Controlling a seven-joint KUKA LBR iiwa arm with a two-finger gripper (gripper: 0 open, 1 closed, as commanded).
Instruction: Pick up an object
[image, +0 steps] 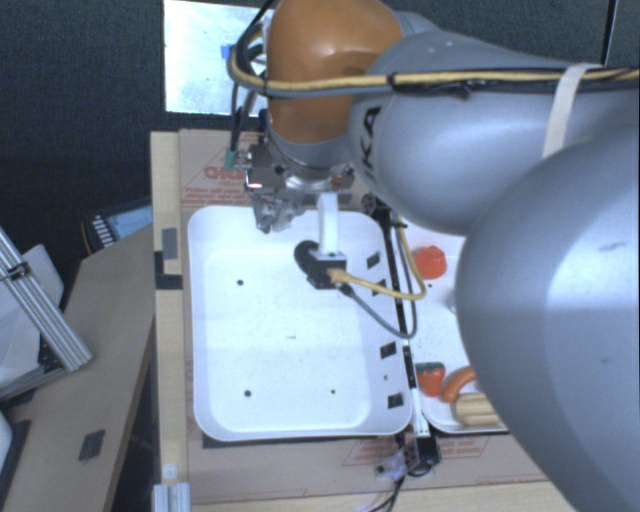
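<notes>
My gripper (267, 218) hangs over the far edge of the left white bin (230, 400), below the orange band of the arm. Its fingertips are small and dark against the bin's back wall, and nothing shows between them. In the right bin (440, 422), mostly hidden by the grey arm, I see an orange round thing (430, 262) near the back. Near that bin's front lie a small orange and green thing (431, 377), a curved orange piece (461, 382) and a tan wooden piece (475, 408).
The big grey arm covers most of the right side of the view. A brown cardboard sheet (215, 180) lies under both bins. A metal rail (40, 310) and a tan board (100, 340) stand to the left of the bench.
</notes>
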